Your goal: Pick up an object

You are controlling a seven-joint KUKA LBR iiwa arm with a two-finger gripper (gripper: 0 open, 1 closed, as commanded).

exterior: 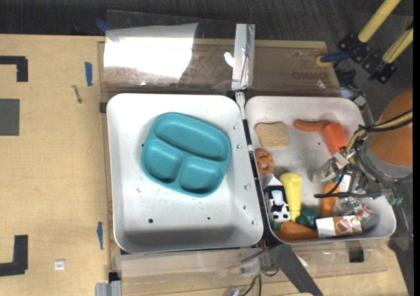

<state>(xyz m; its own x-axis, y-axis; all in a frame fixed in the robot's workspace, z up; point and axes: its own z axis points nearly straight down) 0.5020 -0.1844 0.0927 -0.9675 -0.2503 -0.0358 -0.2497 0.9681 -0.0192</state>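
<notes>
Counter [46, 176] carries 2 white bins side by side. Left bin [125, 209] holds a teal divided plate [186, 152], 3 compartments, lying flat near the middle: the largest candidate, stiff plastic by the look, probably light, but broad and low, so only its rim offers a pinch.

Right bin [289, 107] holds the small clutter, largest to smallest roughly:
- orange sausage-like piece [314, 125] near the far wall, smooth and rounded, likely to roll or slip; take it across the short axis
- tan bread-like slice [272, 134], flat, possibly soft, hard to get under
- yellow bottle-like piece [293, 194], upright or tilted I cannot tell; looks rigid and light, narrow body suits a 2-finger pinch, best pick in my judgement
- white tube with red label [340, 225] against the near wall, wall blocks 1 finger
- black-and-white item [280, 206] just beside the yellow piece

Gripper [339, 180] sits low over the right side of the right bin among wires; cannot tell whether it is spread or closed, nor whether anything is pinched
</notes>
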